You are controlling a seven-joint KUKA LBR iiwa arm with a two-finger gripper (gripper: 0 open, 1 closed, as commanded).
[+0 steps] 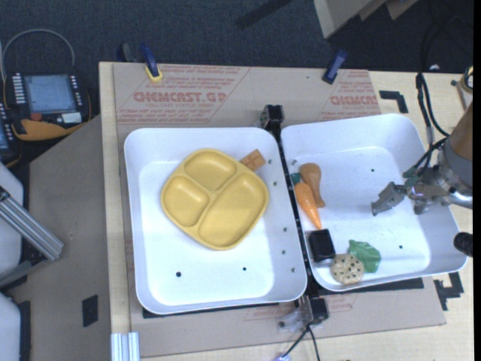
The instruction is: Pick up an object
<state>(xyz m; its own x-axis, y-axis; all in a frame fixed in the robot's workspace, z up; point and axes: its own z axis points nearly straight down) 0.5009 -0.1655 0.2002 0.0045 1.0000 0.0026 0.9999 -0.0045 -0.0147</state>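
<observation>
My gripper (400,204) hangs over the right side of the right bin (391,138), with the arm coming in from the right edge. Its two fingers stand apart and nothing is between them. An orange carrot (307,204) and a tan piece (311,178) lie against the bin's left wall, well to the left of the gripper. Near the front wall lie a black block (322,244), a speckled round cookie (347,268) and a green piece (366,253), below and left of the gripper.
The left bin (150,262) holds a yellow divided plate (216,198) with a small brown block (253,159) at its upper right edge. A black divider (284,179) runs between the bins. Cables hang at the far right.
</observation>
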